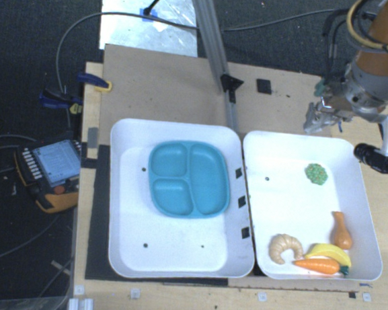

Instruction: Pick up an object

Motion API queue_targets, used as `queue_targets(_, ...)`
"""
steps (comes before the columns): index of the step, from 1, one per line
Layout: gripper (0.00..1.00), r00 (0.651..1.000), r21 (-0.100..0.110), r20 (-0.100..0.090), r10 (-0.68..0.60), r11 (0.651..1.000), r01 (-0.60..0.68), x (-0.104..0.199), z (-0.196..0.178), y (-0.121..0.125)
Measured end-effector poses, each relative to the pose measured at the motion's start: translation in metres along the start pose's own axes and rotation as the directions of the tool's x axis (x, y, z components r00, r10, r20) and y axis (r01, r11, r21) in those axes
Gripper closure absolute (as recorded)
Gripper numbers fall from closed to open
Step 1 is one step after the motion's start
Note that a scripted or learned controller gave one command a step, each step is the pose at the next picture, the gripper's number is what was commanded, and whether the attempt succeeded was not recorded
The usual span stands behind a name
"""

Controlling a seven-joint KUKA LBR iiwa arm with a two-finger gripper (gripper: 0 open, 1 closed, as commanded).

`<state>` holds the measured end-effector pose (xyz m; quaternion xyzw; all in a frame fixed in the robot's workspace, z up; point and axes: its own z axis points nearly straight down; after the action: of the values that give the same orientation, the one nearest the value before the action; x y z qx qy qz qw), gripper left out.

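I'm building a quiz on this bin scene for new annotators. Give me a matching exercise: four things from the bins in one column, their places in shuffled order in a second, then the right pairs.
Things:
1. blue divided plate
2. green broccoli piece
3. croissant
4. carrot

Places:
A. near the far edge of the right bin, alone
B. left bin
C. along the near edge of the right bin, just in front of the banana
D. near edge of the right bin, left of the banana

Pairs: 1-B, 2-A, 3-D, 4-C
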<state>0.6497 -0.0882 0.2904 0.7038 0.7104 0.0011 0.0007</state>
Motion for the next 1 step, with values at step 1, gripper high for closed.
queue_targets(1, 1.0, 1.0, -0.001, 0.0, -0.001, 1.0, 0.001, 0.0563, 0.0034, 0.0077)
